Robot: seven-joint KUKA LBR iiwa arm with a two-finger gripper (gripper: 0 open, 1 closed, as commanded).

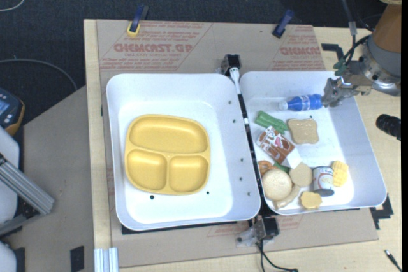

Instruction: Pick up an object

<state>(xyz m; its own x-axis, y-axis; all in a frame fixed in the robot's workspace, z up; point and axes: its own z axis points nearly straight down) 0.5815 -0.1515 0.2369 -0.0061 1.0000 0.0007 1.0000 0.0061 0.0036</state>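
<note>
Item log, near to far. Rt bin (pixel 373 169), near edge: I'm seeing a yellow piece (pixel 311 200), round bun (pixel 277 184), small can (pixel 324 178), corn piece (pixel 340 172). Mid: red-white packet (pixel 275 143), toast slice (pixel 303 131), green veg (pixel 270 120). Far: blue bottle (pixel 303 102) lying on its side. Gripper (pixel 333 93) is sitting just beside the bottle's rt end; I can't tell its state. Arm is reaching in from rt, wrist angling down-left. Lt bin (pixel 118 156) is holding a yellow divided tray (pixel 168 153).

The counter (pixel 191 41), a tan board with red lettering, carries two shallow white bins side by side: the left bin (pixel 127 95) and the right bin (pixel 363 143), their inner rims touching.
</note>
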